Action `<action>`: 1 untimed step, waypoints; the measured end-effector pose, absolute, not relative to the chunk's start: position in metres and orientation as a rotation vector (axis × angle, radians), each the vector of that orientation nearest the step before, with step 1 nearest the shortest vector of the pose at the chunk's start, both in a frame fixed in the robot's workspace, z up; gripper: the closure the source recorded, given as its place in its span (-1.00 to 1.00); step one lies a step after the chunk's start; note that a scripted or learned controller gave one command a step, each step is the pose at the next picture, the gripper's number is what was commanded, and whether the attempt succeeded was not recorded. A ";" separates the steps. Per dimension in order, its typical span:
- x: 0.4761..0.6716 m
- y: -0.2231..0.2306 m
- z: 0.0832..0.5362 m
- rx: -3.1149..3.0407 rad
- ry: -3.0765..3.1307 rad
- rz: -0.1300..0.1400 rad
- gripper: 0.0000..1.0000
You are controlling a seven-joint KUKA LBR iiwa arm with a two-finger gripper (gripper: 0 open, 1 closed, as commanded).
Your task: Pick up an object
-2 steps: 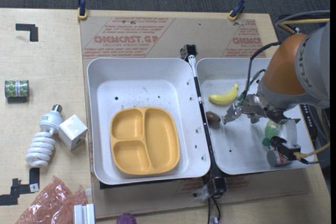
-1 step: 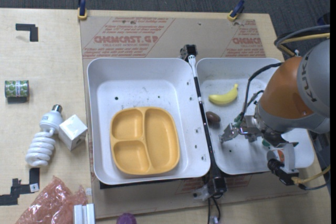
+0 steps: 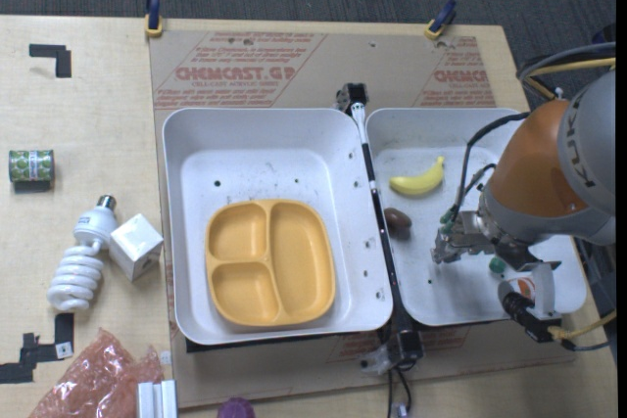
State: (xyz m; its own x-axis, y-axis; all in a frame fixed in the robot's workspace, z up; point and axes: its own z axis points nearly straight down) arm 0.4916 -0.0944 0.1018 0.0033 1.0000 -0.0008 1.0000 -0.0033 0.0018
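In the right bin [image 3: 416,299] a yellow banana [image 3: 418,179] lies near the far wall. A small brown object [image 3: 398,221] rests below it, by the divider. My gripper [image 3: 448,245] hangs low over the right bin's floor, right of the brown object and below the banana, touching neither. Nothing shows between its fingers. The arm's orange band and grey wrist cover the right part of the bin, where a small green bit [image 3: 499,262] peeks out.
The left bin [image 3: 186,210] holds a yellow divided plate [image 3: 269,261]. Outside the bins on the left lie a spiral light bulb [image 3: 80,259], a white cube [image 3: 136,245], a green can [image 3: 31,166] and a red mesh bag [image 3: 98,377].
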 end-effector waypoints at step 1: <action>0.492 -0.094 0.102 2.224 2.217 0.001 -1.00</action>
State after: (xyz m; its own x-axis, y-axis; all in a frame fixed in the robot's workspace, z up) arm 0.4916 -0.0944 0.1018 0.0033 1.0000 -0.0007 1.0000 -0.0033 0.0018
